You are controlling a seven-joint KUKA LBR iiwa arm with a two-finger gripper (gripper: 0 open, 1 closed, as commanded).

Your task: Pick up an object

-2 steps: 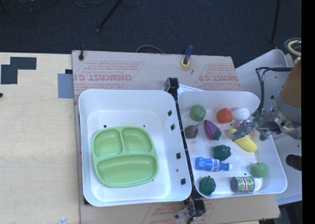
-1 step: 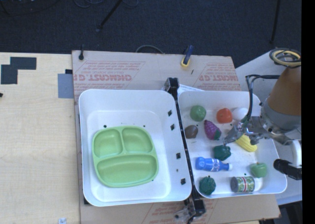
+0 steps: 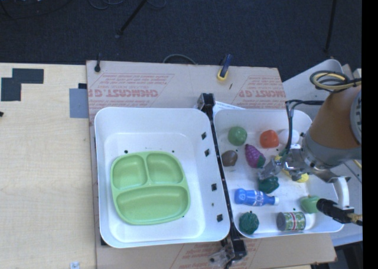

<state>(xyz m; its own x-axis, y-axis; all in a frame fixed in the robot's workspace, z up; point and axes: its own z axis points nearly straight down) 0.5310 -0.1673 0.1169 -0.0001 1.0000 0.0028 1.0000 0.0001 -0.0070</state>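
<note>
A dark green toy piece lies in the right-hand bin, directly under the tip of the gripper and seemingly touching it; whether it sits between the fingers is unclear, and their spread cannot be told from this slanted view. The arm comes in from the right, its orange band just behind the wrist.

Just to the left of the gripper and a little farther from the camera lies a purple grape-like toy, with a brown round piece beyond it, farther left. Above the gripper, toward the bin's far wall, sit a green ball and an orange ball. Below the gripper, toward the near wall, a blue bottle lies on its side, and lower still are a dark green leafy toy and a small can on its side. To the lower right of the gripper rests a light green piece.

Well to the left of the gripper, the other bin holds a light green divided plate.
</note>
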